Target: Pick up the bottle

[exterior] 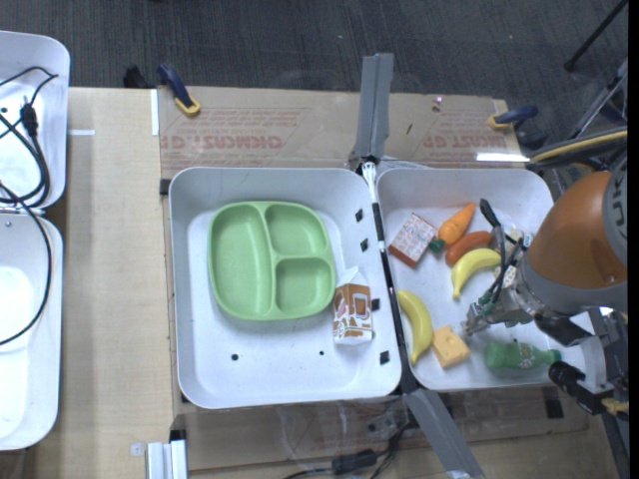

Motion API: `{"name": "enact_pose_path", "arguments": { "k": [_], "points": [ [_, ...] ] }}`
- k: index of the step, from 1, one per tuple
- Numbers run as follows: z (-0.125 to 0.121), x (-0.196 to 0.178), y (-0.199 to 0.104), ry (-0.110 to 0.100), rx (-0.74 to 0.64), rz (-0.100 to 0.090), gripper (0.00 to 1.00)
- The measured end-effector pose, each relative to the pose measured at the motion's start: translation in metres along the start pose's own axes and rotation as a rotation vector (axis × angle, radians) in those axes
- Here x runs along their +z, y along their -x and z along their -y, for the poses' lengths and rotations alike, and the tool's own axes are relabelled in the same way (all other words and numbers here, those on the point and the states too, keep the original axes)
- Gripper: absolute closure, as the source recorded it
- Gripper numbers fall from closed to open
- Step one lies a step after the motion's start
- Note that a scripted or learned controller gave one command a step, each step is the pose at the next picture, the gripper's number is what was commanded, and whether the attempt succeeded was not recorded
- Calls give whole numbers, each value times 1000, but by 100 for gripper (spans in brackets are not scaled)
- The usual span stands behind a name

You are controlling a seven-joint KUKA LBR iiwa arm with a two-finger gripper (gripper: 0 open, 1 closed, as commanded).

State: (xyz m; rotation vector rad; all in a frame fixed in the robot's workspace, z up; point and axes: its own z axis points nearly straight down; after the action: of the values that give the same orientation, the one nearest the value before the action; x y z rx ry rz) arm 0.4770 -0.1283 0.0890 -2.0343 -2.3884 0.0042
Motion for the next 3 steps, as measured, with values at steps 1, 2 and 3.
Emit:
{"name": "enact_pose_path", "arguments": {
  "k": [1,2,3],
  "points": [
    [0,0,0,0,1,0,0],
    [6,-20,38,1,-269,2,0],
    [11,0,72,2,-638,0,0]
  ]
}}
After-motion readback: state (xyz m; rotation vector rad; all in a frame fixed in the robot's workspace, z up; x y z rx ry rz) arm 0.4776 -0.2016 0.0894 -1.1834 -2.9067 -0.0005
